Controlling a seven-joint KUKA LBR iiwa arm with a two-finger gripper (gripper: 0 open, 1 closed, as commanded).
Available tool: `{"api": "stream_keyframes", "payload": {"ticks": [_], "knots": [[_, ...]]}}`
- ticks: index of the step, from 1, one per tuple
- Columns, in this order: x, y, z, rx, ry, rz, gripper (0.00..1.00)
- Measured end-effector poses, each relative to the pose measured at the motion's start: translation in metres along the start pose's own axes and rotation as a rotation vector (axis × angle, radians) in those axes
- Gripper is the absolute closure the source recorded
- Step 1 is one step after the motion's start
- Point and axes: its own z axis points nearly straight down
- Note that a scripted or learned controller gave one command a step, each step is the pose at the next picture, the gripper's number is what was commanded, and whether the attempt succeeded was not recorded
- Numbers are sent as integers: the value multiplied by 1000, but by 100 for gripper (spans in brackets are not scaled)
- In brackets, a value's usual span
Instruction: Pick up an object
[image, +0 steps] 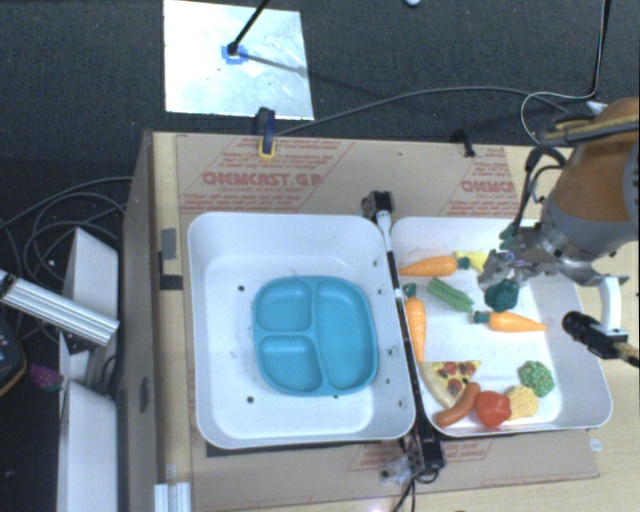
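The hand (500, 272), whose grip I cannot tell, hangs right over a dark teal toy (502, 295) that looks light, rigid and slick, probably best pinched across its rounded middle, with a carrot (515, 322) just below it.

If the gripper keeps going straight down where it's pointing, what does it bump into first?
Most likely the dark teal object right beneath the gripper in the right bin. Depth is hard to judge from this slanted view, so it may already be touching it.
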Motion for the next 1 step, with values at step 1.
{"api": "stream_keyframes", "payload": {"ticks": [1], "knots": [[68, -10, -8, 3, 1, 0, 100]]}}
